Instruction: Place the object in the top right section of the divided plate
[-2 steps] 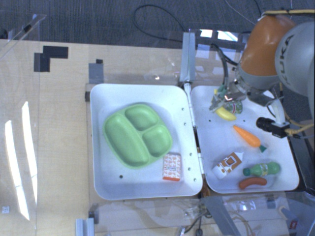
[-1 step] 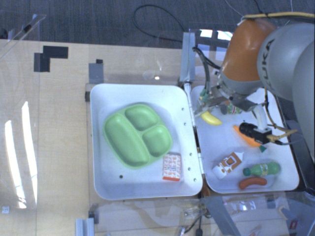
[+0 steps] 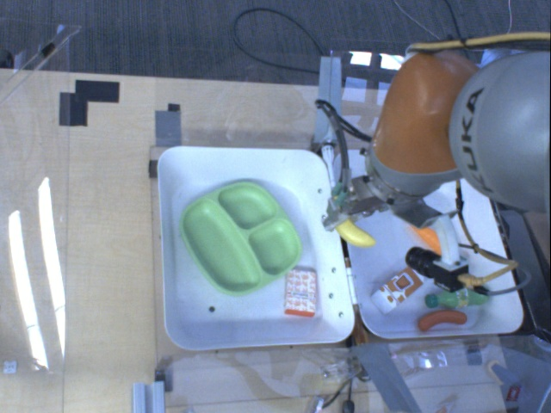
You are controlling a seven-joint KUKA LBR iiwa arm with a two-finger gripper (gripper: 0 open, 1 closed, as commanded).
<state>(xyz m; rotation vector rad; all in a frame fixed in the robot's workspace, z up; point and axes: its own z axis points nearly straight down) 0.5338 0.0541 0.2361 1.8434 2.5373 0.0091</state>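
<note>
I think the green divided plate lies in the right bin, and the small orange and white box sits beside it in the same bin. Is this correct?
Not quite. The green divided plate lies in the left bin, not the right one, as the camera view shows. The rest holds: the small orange and white box sits beside the plate in the same bin.
</note>
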